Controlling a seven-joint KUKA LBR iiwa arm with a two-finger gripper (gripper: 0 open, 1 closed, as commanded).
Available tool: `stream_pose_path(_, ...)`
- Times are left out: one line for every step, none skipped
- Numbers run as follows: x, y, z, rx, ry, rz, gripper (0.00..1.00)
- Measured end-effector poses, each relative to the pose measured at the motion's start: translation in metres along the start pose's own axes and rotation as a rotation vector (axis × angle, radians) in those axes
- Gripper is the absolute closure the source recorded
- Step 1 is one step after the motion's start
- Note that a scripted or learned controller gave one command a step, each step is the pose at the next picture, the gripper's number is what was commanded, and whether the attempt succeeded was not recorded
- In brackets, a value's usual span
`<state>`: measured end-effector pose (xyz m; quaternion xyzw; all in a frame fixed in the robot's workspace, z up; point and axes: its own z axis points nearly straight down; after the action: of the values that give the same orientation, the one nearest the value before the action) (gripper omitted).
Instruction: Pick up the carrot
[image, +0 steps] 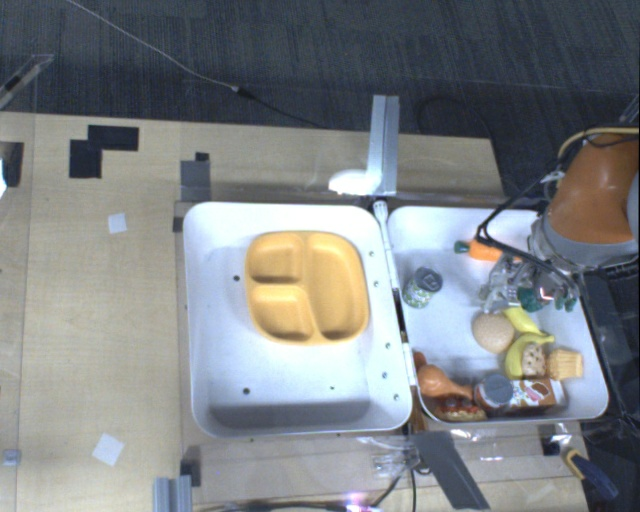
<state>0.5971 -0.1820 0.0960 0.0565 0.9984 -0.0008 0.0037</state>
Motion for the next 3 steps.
stream_pose_path(-0.001,0.001,-0.001,-0.001,-0.002,-0.002,0.0)
stream_pose_path(-0.047,0.047,0.007,0.001,0.014,0.051,0.0)
stream_pose_path(-0.052,0.087,0.008,0.007,0.023,0.076,0.0)
